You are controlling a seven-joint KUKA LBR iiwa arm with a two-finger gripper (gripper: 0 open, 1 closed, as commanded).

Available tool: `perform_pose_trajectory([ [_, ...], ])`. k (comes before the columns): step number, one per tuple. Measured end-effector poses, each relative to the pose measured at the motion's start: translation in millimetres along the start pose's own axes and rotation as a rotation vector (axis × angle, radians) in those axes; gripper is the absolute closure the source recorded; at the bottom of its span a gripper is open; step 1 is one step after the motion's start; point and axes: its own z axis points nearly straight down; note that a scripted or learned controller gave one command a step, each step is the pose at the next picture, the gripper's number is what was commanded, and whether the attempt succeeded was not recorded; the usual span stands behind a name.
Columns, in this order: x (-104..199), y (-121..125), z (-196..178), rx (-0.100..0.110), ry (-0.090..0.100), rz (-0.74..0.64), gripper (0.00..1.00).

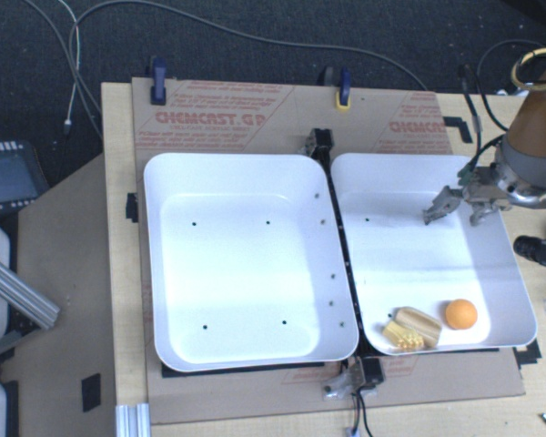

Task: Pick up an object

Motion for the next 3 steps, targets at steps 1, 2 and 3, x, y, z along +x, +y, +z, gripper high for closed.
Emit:
perform_pose_trajectory([
  [1,0,-1,52,0.0,0.0,0.0,0.0],
  [2,0,1,39,-0.006,-0.002,0.0,1.0],
  [3,2,7,-6,-0.008,-0.002,0.0,1.0],
])
